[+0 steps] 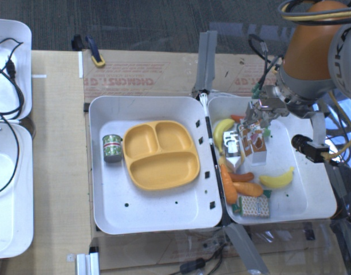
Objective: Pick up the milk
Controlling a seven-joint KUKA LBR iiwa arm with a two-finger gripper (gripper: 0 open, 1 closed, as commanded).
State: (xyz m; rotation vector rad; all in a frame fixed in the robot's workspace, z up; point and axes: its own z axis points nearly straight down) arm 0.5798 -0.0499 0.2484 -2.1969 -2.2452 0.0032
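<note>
Bananas, carrots and a small box crowd the right bin's left side around the milk; its right floor lies mostly open.

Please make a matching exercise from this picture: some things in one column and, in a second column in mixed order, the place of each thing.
Things:
1. small can
2. yellow divided plate
3. milk carton
4. carrots

Places:
A. right bin, under the end effector
B. middle of the left bin
C. left bin, at the plate's left edge
D. right bin, along its left wall, toward the front

Pairs: 1-C, 2-B, 3-A, 4-D
</note>
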